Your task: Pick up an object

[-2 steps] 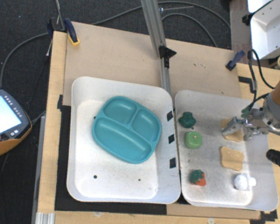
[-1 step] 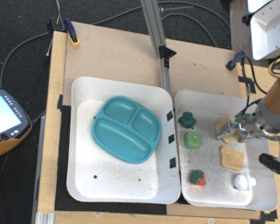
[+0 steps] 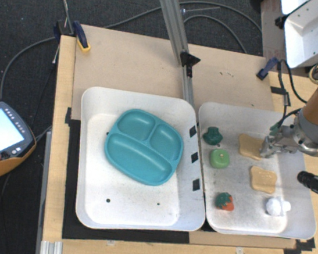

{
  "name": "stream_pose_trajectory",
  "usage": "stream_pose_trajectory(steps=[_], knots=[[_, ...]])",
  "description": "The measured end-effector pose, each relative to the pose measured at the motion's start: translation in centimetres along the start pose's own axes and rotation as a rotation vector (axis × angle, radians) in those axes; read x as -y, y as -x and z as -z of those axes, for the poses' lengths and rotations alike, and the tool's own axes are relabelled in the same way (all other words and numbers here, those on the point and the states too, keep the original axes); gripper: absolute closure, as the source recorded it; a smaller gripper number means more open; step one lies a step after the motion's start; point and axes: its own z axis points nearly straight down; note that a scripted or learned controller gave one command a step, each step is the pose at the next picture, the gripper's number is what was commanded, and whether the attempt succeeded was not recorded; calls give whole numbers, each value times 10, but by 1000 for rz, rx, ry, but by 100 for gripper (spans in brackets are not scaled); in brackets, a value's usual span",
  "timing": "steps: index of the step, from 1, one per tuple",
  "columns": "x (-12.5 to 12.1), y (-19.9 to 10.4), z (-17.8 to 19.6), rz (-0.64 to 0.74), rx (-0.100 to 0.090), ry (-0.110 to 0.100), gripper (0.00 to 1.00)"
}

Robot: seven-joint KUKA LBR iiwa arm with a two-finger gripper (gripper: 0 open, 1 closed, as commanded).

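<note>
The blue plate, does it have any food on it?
No, it's empty. The teal divided plate lies flat in the left bin, and all three of its compartments show bare.

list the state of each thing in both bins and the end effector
plate: lies flat in left bin, nothing on it
dark green toy: loose in right bin, near the divider
green apple: loose, below the dark green toy
red toy: loose, near front edge
upper bread: flat, end effector down at its right edge
lower bread: flat, untouched
white ball: loose, front right
</note>
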Motion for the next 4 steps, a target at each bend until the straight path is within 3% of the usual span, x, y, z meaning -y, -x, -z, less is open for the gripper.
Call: stream_pose_trajectory(steps=[3,4], knots=[[-7,-6,182,1,0,3,100],[-5,-60,165,4,-5,-7,100]])
